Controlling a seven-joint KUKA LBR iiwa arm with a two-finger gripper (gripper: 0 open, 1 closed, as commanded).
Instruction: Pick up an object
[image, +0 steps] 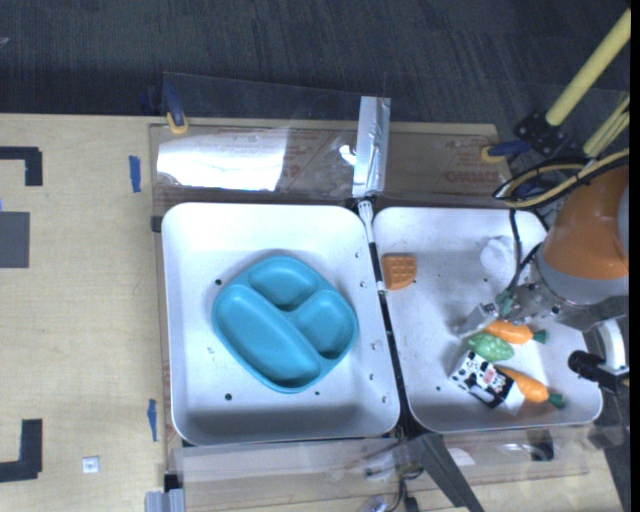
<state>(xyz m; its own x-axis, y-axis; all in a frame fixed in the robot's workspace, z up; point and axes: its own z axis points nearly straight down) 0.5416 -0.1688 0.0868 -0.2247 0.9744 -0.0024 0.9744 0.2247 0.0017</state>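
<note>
In the right bin (440, 240) my gripper (490, 314) reaches down from the right, under the orange band of the arm (590, 235). Its tip sits just above an orange toy carrot (512, 332), and a green toy (489, 347) lies against that carrot. Below them are a black-and-white toy (479, 378) and a second carrot (530, 387). An orange waffle-shaped piece (399, 271) lies apart at the bin's left wall. A white lump (496, 256) rests near the arm, partly hidden by it.
The left bin (190, 250) holds a blue divided plate (285, 321). A metal divider strip (371, 145) stands behind the bins. Cables and a yellow rod (590, 70) cross the upper right, beside the arm.
</note>
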